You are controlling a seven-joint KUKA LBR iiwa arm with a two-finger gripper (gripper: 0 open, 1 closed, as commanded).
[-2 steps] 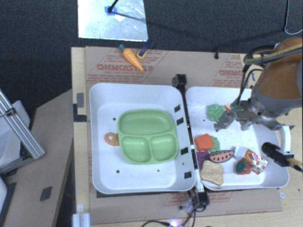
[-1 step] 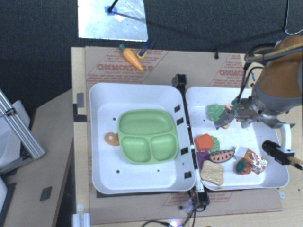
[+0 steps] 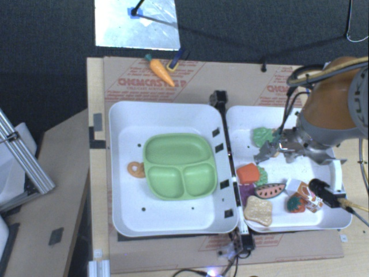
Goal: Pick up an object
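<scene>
the grey arm (image 3: pixel 337 105) with its orange band reaches in from the right, low over the right bin (image 3: pixel 247 118), wrist turned so the gripper (image 3: pixel 267 151) points left toward the divider between the bins. whether the gripper is open or closed cannot be told, and nothing is seen held in it.

the gripper's tip sits just below a green leafy toy (image 3: pixel 262 135) near the bin's back wall, close to it or touching; which is unclear. just in front lies an orange-red block (image 3: pixel 247 172), then a watermelon slice (image 3: pixel 270 190) and a bread slice (image 3: pixel 258 211) near the front rim. a red and green toy (image 3: pixel 297 203) and a small carton (image 3: pixel 312 201) crowd the front right corner. the back left part of this bin's floor is bare.

the left bin (image 3: pixel 127 126) holds a green divided plate (image 3: pixel 176 166) in the middle and a small tan ring (image 3: pixel 136 169) touching its left edge, with bare floor all round. a toy carrot (image 3: pixel 161 72) lies on the bench behind the bins.
</scene>
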